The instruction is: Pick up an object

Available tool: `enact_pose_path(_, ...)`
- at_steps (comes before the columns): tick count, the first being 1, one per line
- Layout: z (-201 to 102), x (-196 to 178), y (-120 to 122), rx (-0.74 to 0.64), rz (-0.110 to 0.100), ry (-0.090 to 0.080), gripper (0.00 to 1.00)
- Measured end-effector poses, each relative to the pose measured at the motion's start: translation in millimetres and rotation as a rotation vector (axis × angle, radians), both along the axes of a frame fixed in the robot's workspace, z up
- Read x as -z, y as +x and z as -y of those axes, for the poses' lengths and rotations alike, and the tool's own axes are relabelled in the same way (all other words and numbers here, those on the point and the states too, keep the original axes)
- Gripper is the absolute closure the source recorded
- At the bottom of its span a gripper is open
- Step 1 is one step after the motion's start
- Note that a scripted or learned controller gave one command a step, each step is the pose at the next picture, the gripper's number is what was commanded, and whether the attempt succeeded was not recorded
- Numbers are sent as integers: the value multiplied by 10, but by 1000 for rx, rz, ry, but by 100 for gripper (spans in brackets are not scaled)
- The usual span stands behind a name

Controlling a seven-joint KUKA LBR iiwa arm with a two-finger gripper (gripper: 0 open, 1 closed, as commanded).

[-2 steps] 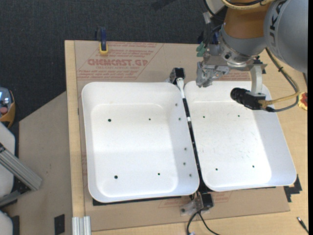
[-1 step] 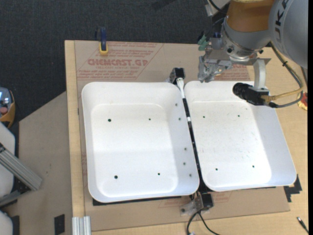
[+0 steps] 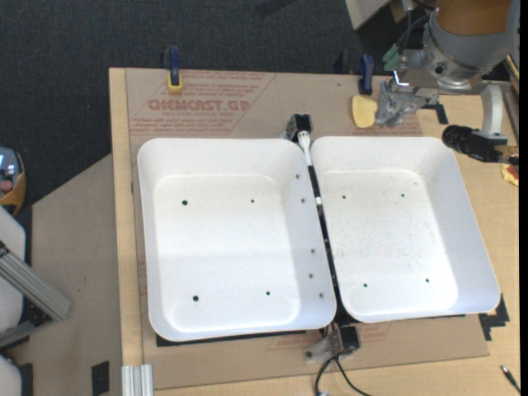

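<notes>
My gripper [image 3: 388, 112] hangs at the top right, raised above the far rim of the right bin [image 3: 462, 221]. A small pale yellow object [image 3: 363, 111] sits at its fingertips and sticks out to the left from between them. The gripper is shut on this object. The grey wrist and the orange band of the arm [image 3: 470, 15] rise behind it toward the top right corner.
The left bin [image 3: 157, 221] and the right bin lie side by side on a brown board [image 3: 206, 97], joined by a black strip [image 3: 318, 213]. Blue clamps [image 3: 172, 64] hold the board's far edge. A black fixture [image 3: 470, 141] sits right of the gripper.
</notes>
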State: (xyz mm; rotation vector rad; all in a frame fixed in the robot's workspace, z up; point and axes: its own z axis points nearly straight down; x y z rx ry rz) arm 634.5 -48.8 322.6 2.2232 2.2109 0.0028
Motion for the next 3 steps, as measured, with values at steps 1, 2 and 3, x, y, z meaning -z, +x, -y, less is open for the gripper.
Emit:
enact_pose_path(1, -1057, 145, 141, -16, -3, 7, 100)
enact_pose_path(2, 351, -407, 93, 8, 3, -5, 100)
enact_pose_path(3, -774, 213, 128, -16, -13, 8, 100)
